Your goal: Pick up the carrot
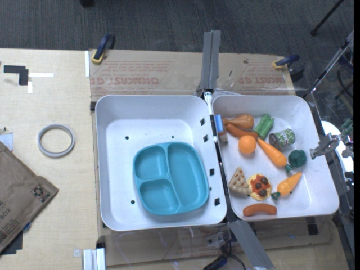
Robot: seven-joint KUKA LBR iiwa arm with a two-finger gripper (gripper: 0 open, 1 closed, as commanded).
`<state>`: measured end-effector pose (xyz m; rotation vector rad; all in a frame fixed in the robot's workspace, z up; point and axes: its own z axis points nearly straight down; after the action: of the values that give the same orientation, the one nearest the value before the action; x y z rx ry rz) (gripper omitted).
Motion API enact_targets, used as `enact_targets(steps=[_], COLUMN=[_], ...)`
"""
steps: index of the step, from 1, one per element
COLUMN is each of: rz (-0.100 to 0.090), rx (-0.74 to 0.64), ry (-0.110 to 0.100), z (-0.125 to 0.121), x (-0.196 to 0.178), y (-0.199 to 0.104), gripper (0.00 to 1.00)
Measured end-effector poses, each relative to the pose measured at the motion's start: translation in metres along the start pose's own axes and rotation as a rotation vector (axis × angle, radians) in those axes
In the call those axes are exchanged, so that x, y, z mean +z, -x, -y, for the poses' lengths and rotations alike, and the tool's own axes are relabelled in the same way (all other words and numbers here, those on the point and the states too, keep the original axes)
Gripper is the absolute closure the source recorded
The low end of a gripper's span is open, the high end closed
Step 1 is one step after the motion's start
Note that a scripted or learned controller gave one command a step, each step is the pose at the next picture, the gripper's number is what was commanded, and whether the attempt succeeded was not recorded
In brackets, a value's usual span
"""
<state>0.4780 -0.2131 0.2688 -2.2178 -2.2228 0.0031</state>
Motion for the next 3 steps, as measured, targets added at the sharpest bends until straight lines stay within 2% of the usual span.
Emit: enact_targets(steps=[1,2,3], rz=[-0.001,0.000,0.001], rx=[-0.052,-0.163,0.073], ry=[-0.001,0.002,0.002], z=[-0.019,-0.032,-0.103], x=[0.097,0.178,0.177], y=[-0.023,-0.025,-0.050], gripper=[0.00,0.00,0.00])
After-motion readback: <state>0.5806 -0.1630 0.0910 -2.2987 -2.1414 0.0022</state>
